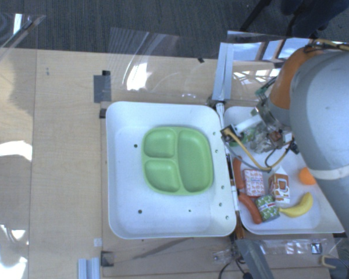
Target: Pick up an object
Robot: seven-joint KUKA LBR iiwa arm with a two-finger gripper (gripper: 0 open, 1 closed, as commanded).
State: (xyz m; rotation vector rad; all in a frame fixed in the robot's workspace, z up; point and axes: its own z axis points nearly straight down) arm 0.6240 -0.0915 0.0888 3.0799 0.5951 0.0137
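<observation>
gripper (257, 133) state unclear above curved yellow banana (297, 206) and glossy divided green plate (178, 160).

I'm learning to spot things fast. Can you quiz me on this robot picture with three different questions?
1. True or false: the green three-compartment plastic plate lies in the left white bin.
2. Which bin holds the yellow toy banana?
3. The small orange ball sits: A) beside the grey arm, B) on the plate, C) on the wooden bench.

Key: 1 true; 2 the right bin; 3 A.
</observation>
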